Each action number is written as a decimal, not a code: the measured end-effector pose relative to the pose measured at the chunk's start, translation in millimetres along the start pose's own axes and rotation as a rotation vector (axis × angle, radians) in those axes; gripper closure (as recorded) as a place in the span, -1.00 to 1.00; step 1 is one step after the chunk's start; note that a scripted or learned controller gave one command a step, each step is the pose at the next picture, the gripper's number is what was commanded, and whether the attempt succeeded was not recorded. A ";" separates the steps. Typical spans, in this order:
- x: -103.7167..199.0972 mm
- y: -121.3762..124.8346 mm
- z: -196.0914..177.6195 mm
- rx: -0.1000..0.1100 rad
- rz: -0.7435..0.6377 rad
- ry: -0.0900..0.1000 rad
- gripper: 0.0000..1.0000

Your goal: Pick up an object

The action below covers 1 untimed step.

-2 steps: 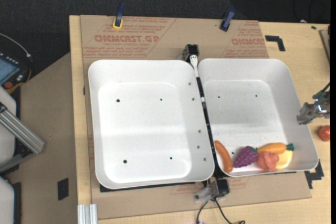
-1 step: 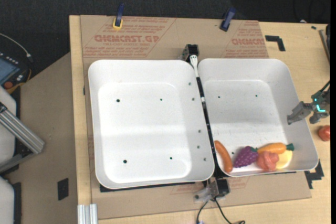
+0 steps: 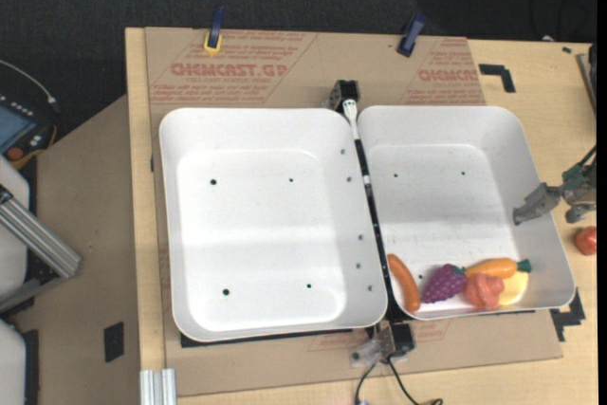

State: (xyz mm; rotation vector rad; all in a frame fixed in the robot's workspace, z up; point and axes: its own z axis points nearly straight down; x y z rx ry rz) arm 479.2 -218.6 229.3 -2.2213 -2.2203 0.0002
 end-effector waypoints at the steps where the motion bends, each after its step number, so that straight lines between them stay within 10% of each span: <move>1: 5.8 16.0 -316.0 -0.023 -0.003 -0.010 -1.00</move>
